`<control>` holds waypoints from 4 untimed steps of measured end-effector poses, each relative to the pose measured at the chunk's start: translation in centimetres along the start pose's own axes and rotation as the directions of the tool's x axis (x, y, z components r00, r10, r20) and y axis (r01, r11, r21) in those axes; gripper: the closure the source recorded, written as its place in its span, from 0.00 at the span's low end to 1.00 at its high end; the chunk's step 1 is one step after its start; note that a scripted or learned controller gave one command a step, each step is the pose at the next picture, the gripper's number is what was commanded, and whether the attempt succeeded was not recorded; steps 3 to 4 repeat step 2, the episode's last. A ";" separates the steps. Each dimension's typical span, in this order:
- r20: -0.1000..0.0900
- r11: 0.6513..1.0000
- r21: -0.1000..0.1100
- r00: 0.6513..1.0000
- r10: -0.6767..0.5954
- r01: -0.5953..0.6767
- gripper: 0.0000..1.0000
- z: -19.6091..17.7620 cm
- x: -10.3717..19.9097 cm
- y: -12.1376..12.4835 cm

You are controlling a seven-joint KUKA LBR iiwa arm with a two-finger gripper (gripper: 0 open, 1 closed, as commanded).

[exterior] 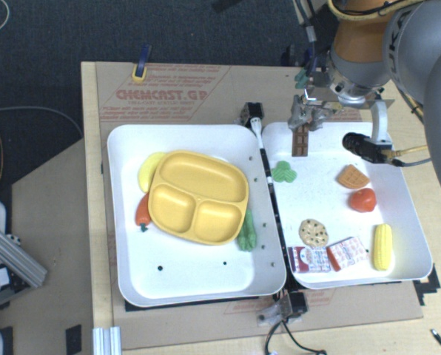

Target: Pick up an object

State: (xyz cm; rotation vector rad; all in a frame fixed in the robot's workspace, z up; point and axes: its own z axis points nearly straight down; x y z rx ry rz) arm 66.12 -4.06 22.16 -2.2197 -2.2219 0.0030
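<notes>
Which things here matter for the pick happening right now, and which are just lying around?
In play: gripper; brown bar hanging between its fingers.

Lying about, right bin: green piece, bread slice, tomato, cookie, ketchup packets, corn. Left bin: yellow tray, banana, carrot, green leafy piece.

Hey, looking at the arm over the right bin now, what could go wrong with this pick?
1. The gripper has a thin brown bar hanging from it above the right bin; such a narrow piece may slip out.
2. If it drops, it could land on the green piece just below.
3. The bar hangs close to the wall between the bins, so a sideways move might clip it.
</notes>
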 end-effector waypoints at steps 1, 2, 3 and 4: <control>-0.001 1.000 0.001 1.000 0.001 -0.001 1.00 0.2 0.7 -1.7; 0.001 1.000 -0.002 1.000 0.001 -0.001 1.00 0.6 0.3 -1.3; 0.001 1.000 -0.002 1.000 0.001 -0.001 1.00 0.6 0.3 -1.3; 0.001 1.000 -0.002 1.000 0.001 -0.001 1.00 0.6 0.3 -1.3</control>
